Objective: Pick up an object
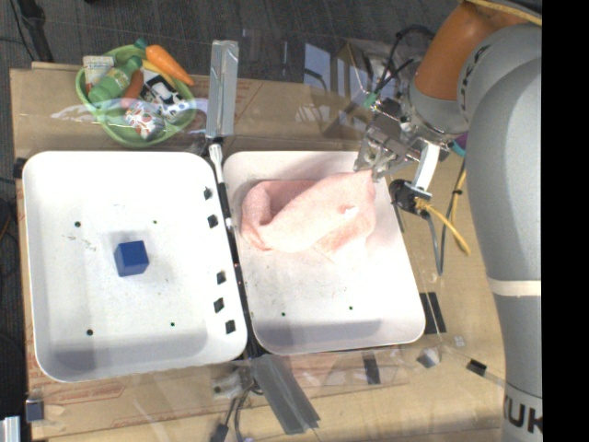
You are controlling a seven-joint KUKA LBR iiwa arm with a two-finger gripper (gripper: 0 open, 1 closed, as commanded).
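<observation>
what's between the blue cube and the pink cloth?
In the camera view: bare floor of the left bin, then the two bins' adjoining rims with the black clips along them. The blue cube sits alone; the pink cloth lies in the right bin.

white letters "KU" on the grey arm (515, 247), cut by frame edge

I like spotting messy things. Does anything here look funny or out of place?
The pink cloth in the right bin lies bunched in a crumpled heap, not flat, with the gripper at its upper right corner. The blue cube sits neatly in the left bin.
</observation>
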